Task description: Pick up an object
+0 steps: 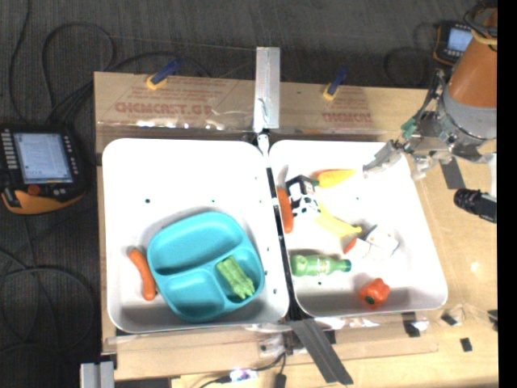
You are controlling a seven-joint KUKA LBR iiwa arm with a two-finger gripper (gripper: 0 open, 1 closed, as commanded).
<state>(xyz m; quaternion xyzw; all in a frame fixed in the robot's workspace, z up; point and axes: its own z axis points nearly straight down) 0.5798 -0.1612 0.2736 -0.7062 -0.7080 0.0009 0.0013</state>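
Observation:
The right bin (420, 217) holds several toys. A yellow and orange piece (335, 177) lies near its far side, with a black and white toy (300, 197) and an orange carrot (284, 208) by the left wall. A yellow banana (339, 226), a white piece (381, 242), a green bottle (319, 265) and a red-orange pepper (373, 292) lie toward the front. My gripper (400, 164) hangs over the bin's far right corner, open, with nothing between its fingers. Its left fingertip is just right of the yellow and orange piece.
The left bin (129, 168) holds a blue divided plate (194, 257) with a green vegetable (236, 277) in its right compartment, and an orange sausage-shaped toy (145, 273) beside the plate. A metal post (267, 87) stands behind the bins' shared wall. A pendant (39, 164) lies off the bench at left.

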